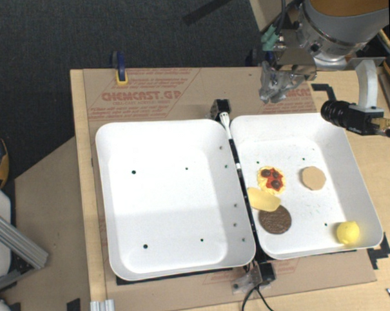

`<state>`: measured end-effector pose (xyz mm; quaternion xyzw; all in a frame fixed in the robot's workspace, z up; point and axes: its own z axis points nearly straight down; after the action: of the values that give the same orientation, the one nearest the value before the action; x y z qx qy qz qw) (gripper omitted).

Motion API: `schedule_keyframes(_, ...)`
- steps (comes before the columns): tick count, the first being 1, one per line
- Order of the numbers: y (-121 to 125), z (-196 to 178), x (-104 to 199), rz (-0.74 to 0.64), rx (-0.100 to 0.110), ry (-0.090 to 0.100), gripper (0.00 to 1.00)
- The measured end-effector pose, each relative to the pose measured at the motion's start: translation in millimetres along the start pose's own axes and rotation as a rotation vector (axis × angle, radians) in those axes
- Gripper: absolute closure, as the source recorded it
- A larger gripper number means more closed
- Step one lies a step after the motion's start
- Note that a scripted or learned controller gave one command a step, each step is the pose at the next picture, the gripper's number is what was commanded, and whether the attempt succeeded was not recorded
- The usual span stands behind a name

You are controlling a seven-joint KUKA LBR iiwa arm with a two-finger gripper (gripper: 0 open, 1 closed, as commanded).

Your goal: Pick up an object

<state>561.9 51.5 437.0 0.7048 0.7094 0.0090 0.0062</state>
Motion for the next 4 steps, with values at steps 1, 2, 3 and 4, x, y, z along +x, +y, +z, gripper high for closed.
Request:
schedule_keyframes(1,17,113,63,0.0,0.034,-0.004,1.0)
schedule_keyframes(2,-16,141,112,0.0,0.029,-0.003,1.0)
schedule_keyframes(3,8,13,156,0.001,0.005,0.003,1.0)
schedule_keyframes(4,25,119,173,0.004,0.033,-0.007,1.0)
